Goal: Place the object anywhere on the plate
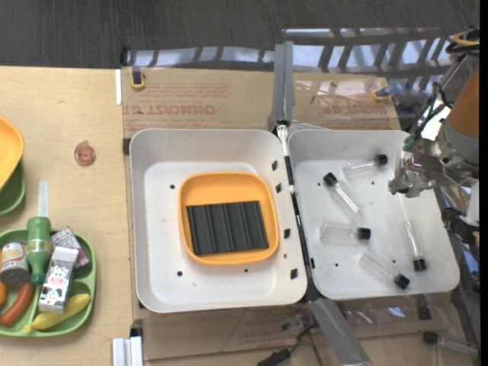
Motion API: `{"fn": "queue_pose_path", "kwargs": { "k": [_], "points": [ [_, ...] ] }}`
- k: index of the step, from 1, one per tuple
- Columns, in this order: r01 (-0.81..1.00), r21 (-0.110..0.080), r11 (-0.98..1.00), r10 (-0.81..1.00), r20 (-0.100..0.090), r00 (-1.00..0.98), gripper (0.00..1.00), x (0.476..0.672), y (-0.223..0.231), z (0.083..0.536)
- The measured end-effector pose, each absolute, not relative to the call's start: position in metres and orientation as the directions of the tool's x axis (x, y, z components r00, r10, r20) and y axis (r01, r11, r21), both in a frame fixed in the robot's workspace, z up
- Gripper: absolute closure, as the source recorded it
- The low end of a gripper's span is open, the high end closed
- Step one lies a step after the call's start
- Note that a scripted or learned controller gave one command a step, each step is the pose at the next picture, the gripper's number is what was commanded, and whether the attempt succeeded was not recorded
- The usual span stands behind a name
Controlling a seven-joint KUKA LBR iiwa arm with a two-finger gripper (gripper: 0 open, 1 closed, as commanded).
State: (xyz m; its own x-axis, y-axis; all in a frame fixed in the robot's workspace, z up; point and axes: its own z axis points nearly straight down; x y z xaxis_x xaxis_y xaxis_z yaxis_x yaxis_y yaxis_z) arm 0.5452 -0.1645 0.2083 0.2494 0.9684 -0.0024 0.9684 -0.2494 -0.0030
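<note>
On the right bin (450, 277) we see clear tubes (341, 194) lying loose; the plate (227, 191) waits. We cannot tell about the fingers (402, 183).

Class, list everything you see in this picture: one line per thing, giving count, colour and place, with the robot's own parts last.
Bins: two, white, side by side on the bench.
Plate: one, orange, in the left bin.
Dark ridged block: one, dark grey, on the plate.
Vials: about five, clear with black caps, scattered in the right bin.
Green tray: one, far left, holding toy food and a bottle.
Pink disc: one, on the wooden top.
Gripper: one, grey, over the right bin's right side.
</note>
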Motion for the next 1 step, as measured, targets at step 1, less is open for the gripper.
{"fn": "queue_pose_path", "kwargs": {
  "k": [1],
  "points": [
    [0.997, -0.002, -0.073, 0.997, -0.002, 0.073, 1.00, 0.5971, -0.2086, 0.2716]
  ]
}}
